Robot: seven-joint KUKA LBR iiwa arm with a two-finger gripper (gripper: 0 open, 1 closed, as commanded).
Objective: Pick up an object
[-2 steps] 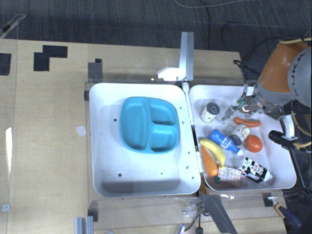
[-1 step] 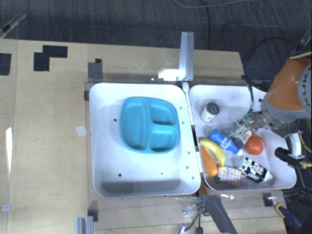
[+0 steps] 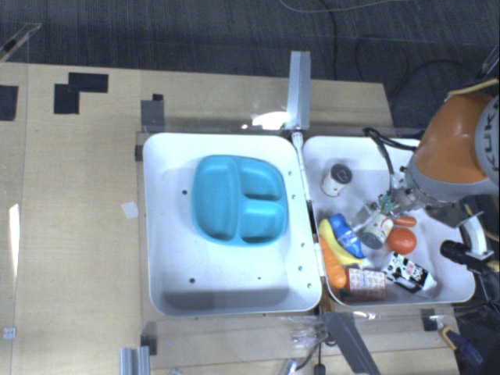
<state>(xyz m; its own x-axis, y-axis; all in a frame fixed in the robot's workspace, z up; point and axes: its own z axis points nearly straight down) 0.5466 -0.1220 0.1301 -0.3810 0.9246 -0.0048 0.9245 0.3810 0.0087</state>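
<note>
At right of frame, gripper [image 3: 384, 216] is lowered into right bin [image 3: 351, 156]; its opening cannot be told. Red tomato [image 3: 401, 241] lies just lower right, touching or nearly.

bins: 2 [image 3: 156, 209]; blue tray: 1 [image 3: 238, 199]; toys: perhaps 7 [image 3: 344, 244]

My arm [image 3: 469, 143] comes in from the right of the view, its orange band broad and rounded above the grey wrist [image 3: 433, 187]. From the wrist I slope down and to the left, ending in my gripper [image 3: 380, 219], which points down at a slant. The small parts at its tip are crowded together, and I cannot make out how the tip is set.
</note>
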